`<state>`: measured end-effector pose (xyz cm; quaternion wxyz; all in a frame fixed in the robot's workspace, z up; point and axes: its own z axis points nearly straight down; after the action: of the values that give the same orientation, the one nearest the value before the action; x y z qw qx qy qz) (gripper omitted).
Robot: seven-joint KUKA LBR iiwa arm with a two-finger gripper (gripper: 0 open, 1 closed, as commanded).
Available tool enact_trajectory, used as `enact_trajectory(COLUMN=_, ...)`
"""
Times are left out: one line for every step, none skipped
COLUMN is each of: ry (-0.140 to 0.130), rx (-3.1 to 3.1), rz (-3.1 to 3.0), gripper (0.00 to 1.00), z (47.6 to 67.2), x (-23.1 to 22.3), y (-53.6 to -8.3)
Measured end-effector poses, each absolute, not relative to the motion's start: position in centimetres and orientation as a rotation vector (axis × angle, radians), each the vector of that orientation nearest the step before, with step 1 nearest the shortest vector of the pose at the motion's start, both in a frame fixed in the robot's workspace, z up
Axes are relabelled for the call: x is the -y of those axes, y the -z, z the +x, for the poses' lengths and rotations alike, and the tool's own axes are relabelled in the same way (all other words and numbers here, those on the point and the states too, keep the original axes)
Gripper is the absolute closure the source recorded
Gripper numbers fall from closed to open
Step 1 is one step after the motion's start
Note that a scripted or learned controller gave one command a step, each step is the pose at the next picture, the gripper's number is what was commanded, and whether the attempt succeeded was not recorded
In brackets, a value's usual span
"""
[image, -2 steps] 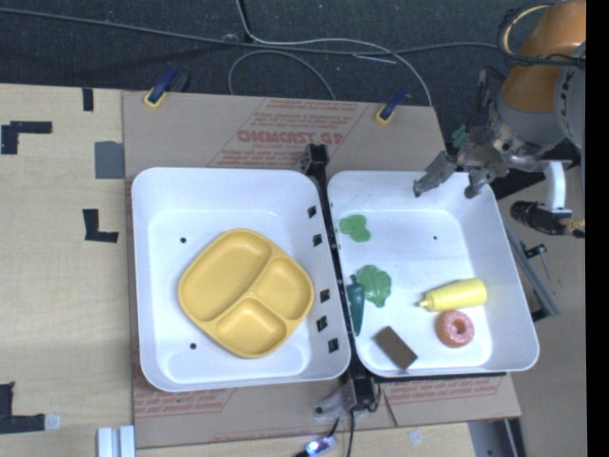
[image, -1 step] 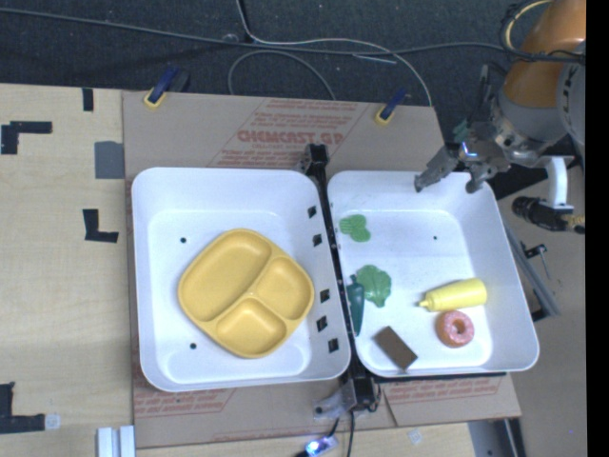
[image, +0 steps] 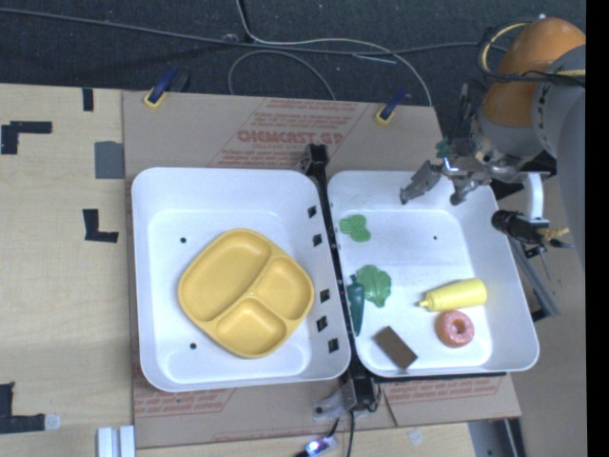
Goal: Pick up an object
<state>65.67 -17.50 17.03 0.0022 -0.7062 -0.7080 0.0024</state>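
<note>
My gripper [image: 436,190] hangs over the far edge of the right bin [image: 504,255], its two fingers spread open with nothing between them. Below it in that bin lie a yellow squeeze bottle [image: 454,296], a pink doughnut [image: 456,328], a brown block [image: 395,347], a small green piece [image: 354,228] and a green leafy toy [image: 370,286] with a dark teal stem. All of these lie well apart from the gripper, nearer the front of the bin.
The left bin [image: 157,255] holds a yellow divided plate [image: 245,292]. Black clips run along the seam between the bins. Cables cross the dark floor behind the bench, and the arm's orange band [image: 533,60] shows at the upper right.
</note>
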Motion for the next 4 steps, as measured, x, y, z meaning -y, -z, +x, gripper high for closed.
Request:
enact_trajectory(ry=-0.01, rx=2.218, rz=-2.215, gripper=0.0, z=65.2, x=17.6, y=-10.4)
enact_trajectory(ry=-0.004, rx=2.225, rz=-2.218, gripper=0.0, z=65.2, x=17.6, y=-8.3)
enact_trajectory(ry=-0.005, rx=2.228, rz=-2.219, gripper=1.0, z=65.3, x=17.6, y=-9.4)
enact_trajectory(ry=0.001, rx=2.224, rz=-2.221, gripper=1.0, z=65.6, x=18.5, y=-14.8)
